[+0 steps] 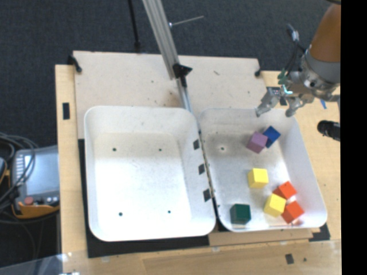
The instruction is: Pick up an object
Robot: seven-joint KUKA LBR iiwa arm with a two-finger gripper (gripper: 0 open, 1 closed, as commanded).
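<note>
Gripper (pixel 278 108) hung over the far rim of the right bin (pixel 307 159), fingers spread apart, nothing between them. Two grey fingers (pixel 265 106) pointed down and splayed, one toward the bin divider side, the other toward the arm's own side. Orange band of the arm (pixel 328 36) sat above and behind the gripper, toward the right edge of the view. Nearest objects to the gripper were the blue cube (pixel 271 135) and purple cube (pixel 257 142), just below it inside the bin, touching each other at a corner, blue one closer to the fingers. Further down from the gripper: a yellow cube (pixel 258 177) alone mid-bin. Beyond that, at the near end, well apart from the gripper, a cluster: second yellow cube (pixel 274 204) pressed against two orange cubes (pixel 289 201), one above it and one below-right. Green cube (pixel 240 213) sat at the near corner by the divider, the farthest piece from the gripper. None of the cubes was lifted; all lay on the bin floor. Left bin (pixel 100 125) was off to the gripper's far side, across the divider. A slanted aluminium post (pixel 161 30) stood behind the bins, well left of the gripper.
</note>
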